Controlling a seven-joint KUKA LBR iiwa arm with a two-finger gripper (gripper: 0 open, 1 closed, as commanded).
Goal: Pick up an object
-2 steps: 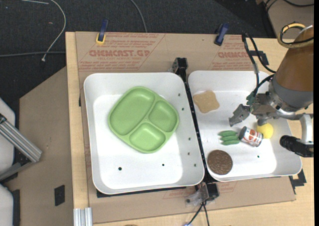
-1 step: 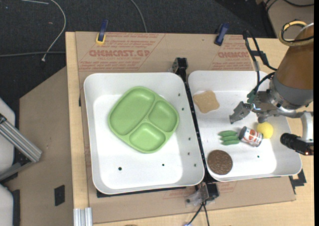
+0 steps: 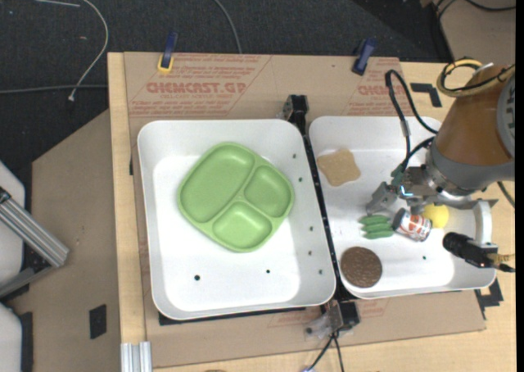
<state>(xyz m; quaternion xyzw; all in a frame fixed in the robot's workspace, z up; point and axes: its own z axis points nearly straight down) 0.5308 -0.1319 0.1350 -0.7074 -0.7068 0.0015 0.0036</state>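
Observation:
My gripper point(image 3: 395, 196) hangs over the middle of the right bin point(image 3: 426, 131), at the end of the grey arm with the orange band point(image 3: 471, 120). Just below it lie a small green bundle point(image 3: 377, 225), a red and white can point(image 3: 412, 225) on its side and a yellow fruit point(image 3: 436, 215) half hidden by the wrist. A tan slice of bread point(image 3: 339, 167) lies to the gripper's upper left. A brown round disc point(image 3: 361, 266) rests near the bin's front edge. Nothing shows in the gripper's grasp.
The left bin point(image 3: 164, 256) holds a green divided plate point(image 3: 236, 196). A black clamp point(image 3: 295, 106) sits at the back between the bins. Black cables point(image 3: 399, 108) run along the arm. Brown cardboard point(image 3: 237, 75) lines the bench around both bins.

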